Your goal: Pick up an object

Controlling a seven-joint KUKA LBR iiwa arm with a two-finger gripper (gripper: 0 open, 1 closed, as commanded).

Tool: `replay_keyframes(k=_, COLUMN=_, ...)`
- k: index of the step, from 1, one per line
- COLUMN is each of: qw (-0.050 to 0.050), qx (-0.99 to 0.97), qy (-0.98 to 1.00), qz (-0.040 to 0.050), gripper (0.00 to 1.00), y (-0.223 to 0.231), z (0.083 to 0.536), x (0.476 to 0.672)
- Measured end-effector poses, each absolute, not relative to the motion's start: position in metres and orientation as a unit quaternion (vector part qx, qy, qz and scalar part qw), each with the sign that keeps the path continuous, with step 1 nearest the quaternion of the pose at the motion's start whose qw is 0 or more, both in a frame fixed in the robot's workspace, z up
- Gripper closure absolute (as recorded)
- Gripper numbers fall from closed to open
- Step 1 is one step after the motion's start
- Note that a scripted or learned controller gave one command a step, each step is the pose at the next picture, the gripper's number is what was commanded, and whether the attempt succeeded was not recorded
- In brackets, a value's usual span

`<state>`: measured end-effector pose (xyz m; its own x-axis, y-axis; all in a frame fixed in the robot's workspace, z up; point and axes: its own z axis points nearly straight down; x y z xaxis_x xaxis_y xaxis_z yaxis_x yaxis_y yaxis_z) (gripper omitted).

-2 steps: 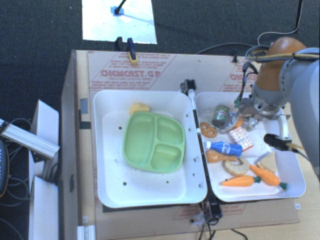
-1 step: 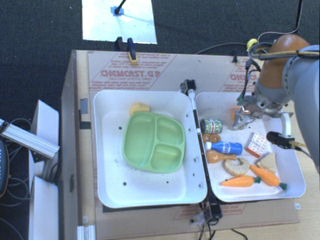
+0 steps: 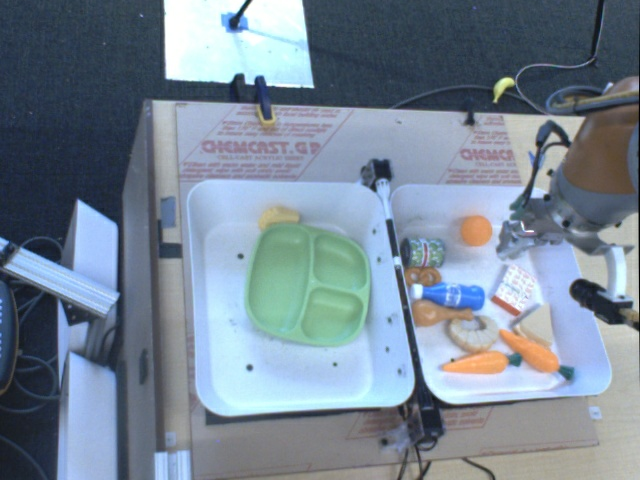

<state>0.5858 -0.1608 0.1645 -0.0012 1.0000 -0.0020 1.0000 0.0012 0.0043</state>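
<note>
the gripper (image 3: 520, 234) hangs over the right bin (image 3: 590, 368) at its 2 o'clock corner; whether it is open or closed cannot be told. an orange ball (image 3: 476, 230) lies just at its 9 o'clock, a small white carton (image 3: 516, 289) at its 6 o'clock. the left bin (image 3: 215, 368) holds a green divided plate (image 3: 307, 284).

Bright, even light falls from above. The two white bins (image 3: 300, 393) look nearly washed out, and the pale sheet (image 3: 237, 28) at the upper left of the frame glares. Shadows are soft and short. Small items look slightly soft, and the dark floor (image 3: 70, 88) shows grain.
</note>
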Motion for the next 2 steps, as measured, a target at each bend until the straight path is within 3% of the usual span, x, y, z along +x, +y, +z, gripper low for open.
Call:
replay_keyframes(k=1, qw=0.001, qx=0.707, qy=0.708, qz=0.0006, gripper=0.00, y=-0.160, z=0.164, x=0.585)
replay_keyframes(k=2, qw=0.000, qx=0.706, qy=0.708, qz=-0.0004, gripper=0.00, y=-0.170, z=0.083, x=0.636)
